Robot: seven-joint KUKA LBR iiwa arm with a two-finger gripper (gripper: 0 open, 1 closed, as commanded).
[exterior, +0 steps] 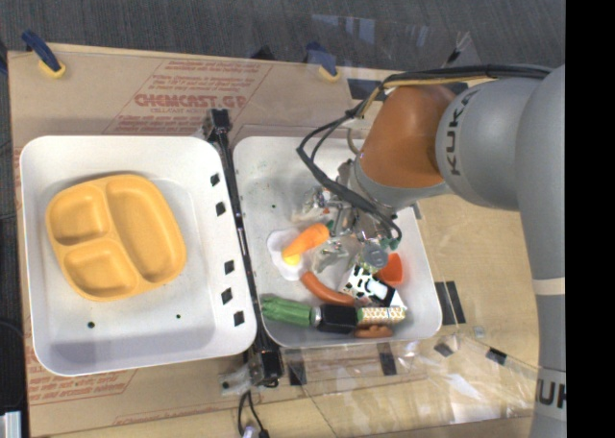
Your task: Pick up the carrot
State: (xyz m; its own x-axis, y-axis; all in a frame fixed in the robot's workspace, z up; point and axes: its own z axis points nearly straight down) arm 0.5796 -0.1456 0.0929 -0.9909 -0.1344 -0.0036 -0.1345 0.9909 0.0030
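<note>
The left bin (38, 263) holds 1 yellow divided tray (115, 234). The right bin (252, 177) holds the carrot (307, 239) near its middle, among other toy foods. The arm (480, 138) reaches in from the right, its tool (348, 232) just beside the carrot; its opening I cannot tell.

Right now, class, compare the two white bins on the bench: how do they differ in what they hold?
The left bin holds a single yellow divided tray; the right bin holds a jumble of small toy foods, among them the carrot and a green vegetable. The gripper works over the right bin, while nothing reaches over the left bin. Both are shallow, white and side by side.
</note>
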